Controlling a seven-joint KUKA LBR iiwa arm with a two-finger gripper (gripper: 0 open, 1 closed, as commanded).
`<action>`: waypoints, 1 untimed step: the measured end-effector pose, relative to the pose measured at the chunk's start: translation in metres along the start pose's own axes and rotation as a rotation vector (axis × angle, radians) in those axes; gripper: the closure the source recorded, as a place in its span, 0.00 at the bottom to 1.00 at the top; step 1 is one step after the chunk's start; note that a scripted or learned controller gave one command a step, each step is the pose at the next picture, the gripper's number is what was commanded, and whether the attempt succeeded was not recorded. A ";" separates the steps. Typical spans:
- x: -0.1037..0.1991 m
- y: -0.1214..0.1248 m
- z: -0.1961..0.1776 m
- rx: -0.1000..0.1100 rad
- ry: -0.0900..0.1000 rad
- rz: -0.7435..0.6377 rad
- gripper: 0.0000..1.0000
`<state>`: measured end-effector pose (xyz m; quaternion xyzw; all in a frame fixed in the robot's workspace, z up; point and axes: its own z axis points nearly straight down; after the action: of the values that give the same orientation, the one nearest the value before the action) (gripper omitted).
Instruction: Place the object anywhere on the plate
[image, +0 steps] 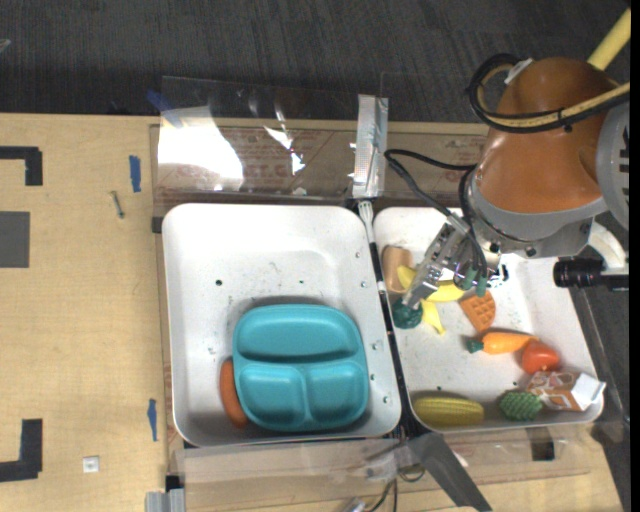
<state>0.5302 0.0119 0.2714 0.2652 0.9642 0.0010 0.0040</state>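
The teal plate (298, 378), with three compartments, lies in the left bin (200, 260) near its front edge. My gripper (424, 282) hangs low over the left side of the right bin (575, 310), pointing down and to the left. Its tip is right above a yellow banana-like piece (440, 298) and a dark teal round piece (406, 317). A tan piece (397, 263) lies just to the left of the gripper. The view leaves unclear whether anything is held.
The right bin also holds an orange textured piece (479, 309), a carrot (500, 342), a red tomato (540, 357), a corn cob (448, 408), a green piece (520, 404) and a small packet (567, 390). An orange piece (228, 392) peeks out from under the plate's left edge.
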 end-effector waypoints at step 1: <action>0.045 0.069 0.056 0.003 0.010 -0.376 1.00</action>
<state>0.5277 0.0940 0.2157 0.0803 0.9968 0.0003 -0.0013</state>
